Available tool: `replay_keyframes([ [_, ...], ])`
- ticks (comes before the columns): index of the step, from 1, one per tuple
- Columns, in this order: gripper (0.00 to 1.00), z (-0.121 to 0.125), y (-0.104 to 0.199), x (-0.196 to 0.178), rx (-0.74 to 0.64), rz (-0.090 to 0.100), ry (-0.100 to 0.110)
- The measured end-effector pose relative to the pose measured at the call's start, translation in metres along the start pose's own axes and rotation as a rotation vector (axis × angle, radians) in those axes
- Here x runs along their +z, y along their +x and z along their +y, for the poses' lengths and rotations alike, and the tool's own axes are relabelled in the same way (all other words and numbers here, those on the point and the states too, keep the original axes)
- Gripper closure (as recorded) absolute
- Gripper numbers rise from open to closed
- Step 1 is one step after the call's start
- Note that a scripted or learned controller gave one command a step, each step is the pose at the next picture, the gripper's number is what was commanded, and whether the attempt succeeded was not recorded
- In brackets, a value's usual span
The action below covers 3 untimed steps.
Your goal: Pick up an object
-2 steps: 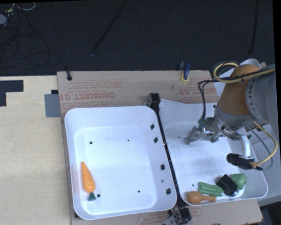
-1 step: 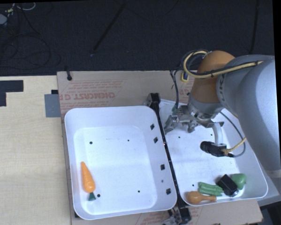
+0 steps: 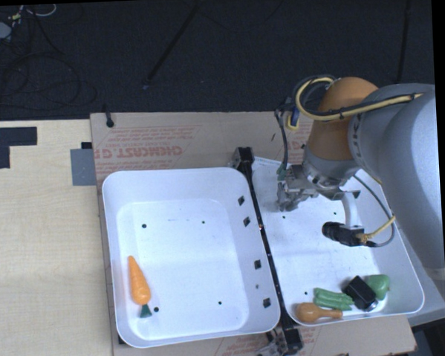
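Overhead, slanted look at two shallow white bins side by side on a cardboard-covered bench. Left bin (image 3: 113, 216): one toy carrot (image 3: 139, 282), orange with a dark green stub, lying lengthwise near the lower left wall, green end toward the bottom rim. Right bin (image 3: 408, 305): small cluster in the lower right corner, namely a green bean-pod toy (image 3: 332, 299), an orange-tan pear-shaped gourd (image 3: 316, 312) just below it and touching it, a black block (image 3: 360, 292) tilted against a pale green leafy piece (image 3: 378, 284). Grey KUKA arm (image 3: 400, 157) with orange band, reaching in from the right, wrist bent down over the upper part of the right bin. Gripper (image 3: 287, 200) low over the bin floor close to the divider (image 3: 259, 231), well apart from the toy cluster and from the carrot. Finger spread not readable from this angle. Nothing visible between them. Yellow and black cables (image 3: 311, 94) looping over the wrist; a black cylindrical fitting (image 3: 343, 233) hanging below the wrist.
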<state>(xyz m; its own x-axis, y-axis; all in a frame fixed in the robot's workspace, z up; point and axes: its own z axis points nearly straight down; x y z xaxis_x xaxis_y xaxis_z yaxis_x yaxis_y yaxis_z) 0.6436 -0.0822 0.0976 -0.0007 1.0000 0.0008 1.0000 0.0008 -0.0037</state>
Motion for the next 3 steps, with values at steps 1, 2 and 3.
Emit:
replay_keyframes([
  [1, 0.00, 0.000, 0.000, 0.000, 0.000, 0.000, 0.000],
  [2, 0.00, 0.001, 0.056, -0.199, -0.005, 0.000, -0.017],
  [3, 1.00, 0.000, 0.055, -0.198, -0.006, -0.002, 0.000],
])
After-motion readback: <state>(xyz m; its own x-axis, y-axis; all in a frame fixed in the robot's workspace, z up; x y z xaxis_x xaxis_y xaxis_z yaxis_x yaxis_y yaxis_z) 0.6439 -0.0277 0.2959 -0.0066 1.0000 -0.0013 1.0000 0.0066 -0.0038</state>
